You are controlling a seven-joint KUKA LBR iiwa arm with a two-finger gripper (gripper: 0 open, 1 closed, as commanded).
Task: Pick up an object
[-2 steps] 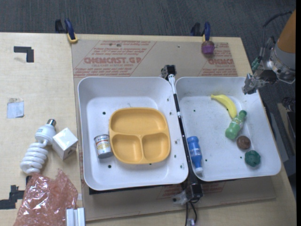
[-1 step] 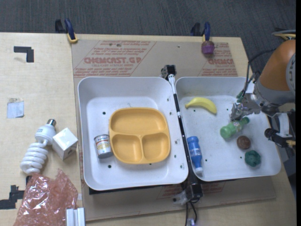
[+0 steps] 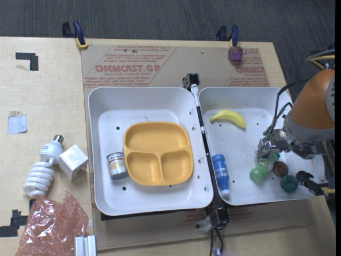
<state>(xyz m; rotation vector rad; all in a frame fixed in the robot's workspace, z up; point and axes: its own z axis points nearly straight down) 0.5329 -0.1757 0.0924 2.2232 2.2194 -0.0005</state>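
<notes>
Camera view: my gripper (image 3: 268, 149) sits low in the right bin (image 3: 242, 193), just above a green toy (image 3: 259, 173); whether it grips I cannot tell. Banana (image 3: 229, 118) lies apart, blue bottle (image 3: 220, 172) by the divider.

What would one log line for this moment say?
hand: right bin, over green pear | banana, blue bottle: untouched | grasp: unconfirmed
</notes>
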